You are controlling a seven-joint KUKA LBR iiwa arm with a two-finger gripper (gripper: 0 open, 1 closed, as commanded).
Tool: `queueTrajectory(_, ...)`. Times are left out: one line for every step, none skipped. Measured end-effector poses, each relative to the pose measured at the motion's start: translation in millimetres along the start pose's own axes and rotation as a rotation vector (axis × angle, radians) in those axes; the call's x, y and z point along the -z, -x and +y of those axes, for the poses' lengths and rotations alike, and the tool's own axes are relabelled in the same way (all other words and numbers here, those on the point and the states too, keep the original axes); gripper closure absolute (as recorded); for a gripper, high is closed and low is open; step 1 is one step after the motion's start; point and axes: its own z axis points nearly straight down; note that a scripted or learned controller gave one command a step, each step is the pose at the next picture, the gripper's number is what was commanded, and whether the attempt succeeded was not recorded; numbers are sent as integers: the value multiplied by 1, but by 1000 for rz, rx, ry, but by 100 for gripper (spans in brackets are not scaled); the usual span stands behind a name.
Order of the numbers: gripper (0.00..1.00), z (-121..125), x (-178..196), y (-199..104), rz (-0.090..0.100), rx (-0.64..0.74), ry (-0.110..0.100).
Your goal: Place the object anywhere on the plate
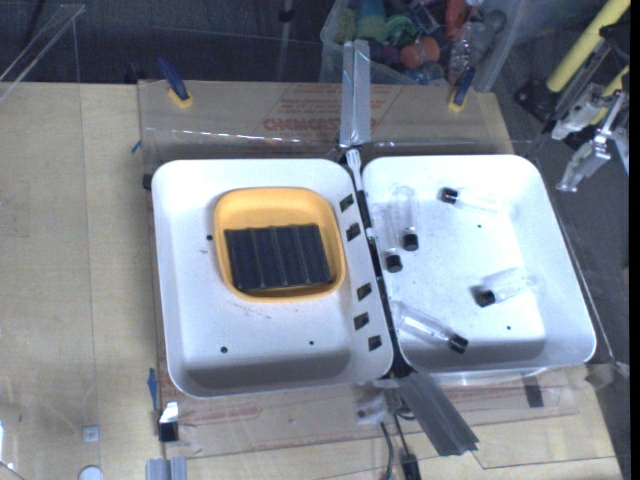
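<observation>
two white bins side by side on the wooden bench. the left bin (190, 348) holds a yellow plate (278, 243), rounded square, slightly left of the divider, in the upper middle of the bin. a dark ribbed insert (277, 258) lies flat in the plate's well, covering most of its floor.

the right bin (530, 183) holds several clear plastic tubes with black caps, all off the plate:
- one tube (462, 199) near the top, lying roughly level, cap at its left end.
- one tube (502, 288) at mid right, tilted, cap at its lower left end.
- one tube (432, 329) at the bottom left, slanted, cap at its lower right end.
- a pair of tubes (401, 223) near the divider, close together, caps toward the bottom; hard to separate them, they are clear against white.

the divider (362, 268) between the bins carries a row of small black marks.

gripper (592, 158) is at the far right edge, outside the right bin, over the dark floor area, well apart from every tube and from the plate. nothing visible between its fingers. too small and cluttered there to say if it is released or clenched: cannot tell.

behind the bins: a clear tub of coloured toys (420, 13), blue clamps (178, 88) on the back rail.
</observation>
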Motion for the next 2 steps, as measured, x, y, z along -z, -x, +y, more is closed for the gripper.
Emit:
queueTrajectory(0,-4,-40,-14,7,268,2)
queueTrajectory(0,-4,-25,-16,0,587,2)
